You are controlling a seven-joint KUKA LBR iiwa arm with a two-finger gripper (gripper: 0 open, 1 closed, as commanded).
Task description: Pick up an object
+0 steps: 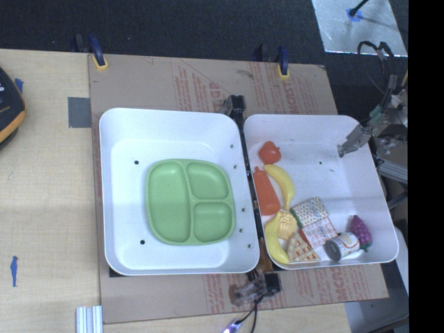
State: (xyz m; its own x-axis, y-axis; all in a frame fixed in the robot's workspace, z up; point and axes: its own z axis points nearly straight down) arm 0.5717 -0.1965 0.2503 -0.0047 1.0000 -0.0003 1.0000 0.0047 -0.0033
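Camera view: I am watching the gripper (350, 143) hovering at the right bin's (316, 125) far right rim; I cannot tell the state of its jaws. The banana (281, 180) is lying near the bin's left wall beside an orange bottle (266, 194). I am judging it light, rigid, slick plastic, best pinched across its mid-curve.

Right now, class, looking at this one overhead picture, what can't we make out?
- Gripper: at the right bin's far rim, too small and blurred to judge its fingers.
- Can: label too small to read.
- Corn cob: partly covered by the yellow banana and snack packets.
- Dark device: cut off by the left edge.
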